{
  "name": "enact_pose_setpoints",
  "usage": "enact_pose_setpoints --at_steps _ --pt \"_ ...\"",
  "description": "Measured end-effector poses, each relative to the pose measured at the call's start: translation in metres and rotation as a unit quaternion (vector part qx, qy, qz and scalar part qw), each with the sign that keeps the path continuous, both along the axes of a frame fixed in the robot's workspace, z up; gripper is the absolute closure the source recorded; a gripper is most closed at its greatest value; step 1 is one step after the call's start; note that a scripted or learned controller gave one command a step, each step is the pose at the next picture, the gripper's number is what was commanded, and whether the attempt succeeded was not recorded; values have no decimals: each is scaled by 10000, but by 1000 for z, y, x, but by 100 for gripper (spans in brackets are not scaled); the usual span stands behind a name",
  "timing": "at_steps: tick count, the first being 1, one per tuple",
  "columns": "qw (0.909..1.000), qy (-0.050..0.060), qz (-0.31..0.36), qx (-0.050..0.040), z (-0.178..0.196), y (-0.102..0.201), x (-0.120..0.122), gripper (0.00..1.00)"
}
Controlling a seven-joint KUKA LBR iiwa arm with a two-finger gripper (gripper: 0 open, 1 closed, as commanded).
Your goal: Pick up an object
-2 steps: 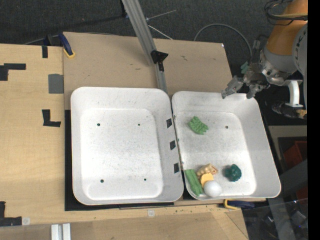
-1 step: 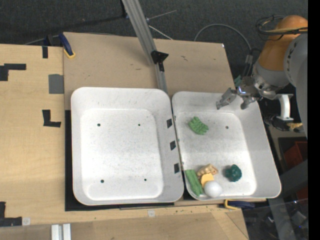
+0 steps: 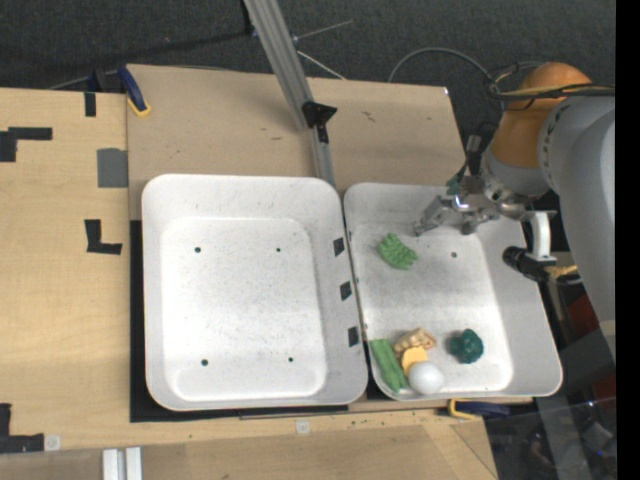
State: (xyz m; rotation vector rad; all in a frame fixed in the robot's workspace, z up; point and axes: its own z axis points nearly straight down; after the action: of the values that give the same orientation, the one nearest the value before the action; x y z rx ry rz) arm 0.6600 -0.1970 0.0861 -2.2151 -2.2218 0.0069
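Gripper point(image 3: 432, 220): fingers parted, nothing held, poised over right bin point(image 3: 520, 298) far end. Green block point(image 3: 397, 252): lies just beside it, down-left, nearest object. Remaining items are clustered at near edge.

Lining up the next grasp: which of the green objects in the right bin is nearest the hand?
The light green ridged block, alone in the bin's upper half just left of the hand. The dark green lump and green strip lie at the near edge.

The surface point(image 3: 60, 298) is light wood with a brown board point(image 3: 220, 128) on it. Two white bins lie side by side on it: the left bin point(image 3: 240, 293) and the right bin point(image 3: 450, 288).
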Motion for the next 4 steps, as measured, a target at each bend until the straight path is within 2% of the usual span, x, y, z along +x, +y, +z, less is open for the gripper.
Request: enact_pose_setpoints --at_steps 1,2,4 --pt "10000 -24 8 -11 15 0 2 100" --pt "10000 -60 -8 -9 79 -1 5 100" --pt "10000 -55 -6 -4 167 5 7 100"
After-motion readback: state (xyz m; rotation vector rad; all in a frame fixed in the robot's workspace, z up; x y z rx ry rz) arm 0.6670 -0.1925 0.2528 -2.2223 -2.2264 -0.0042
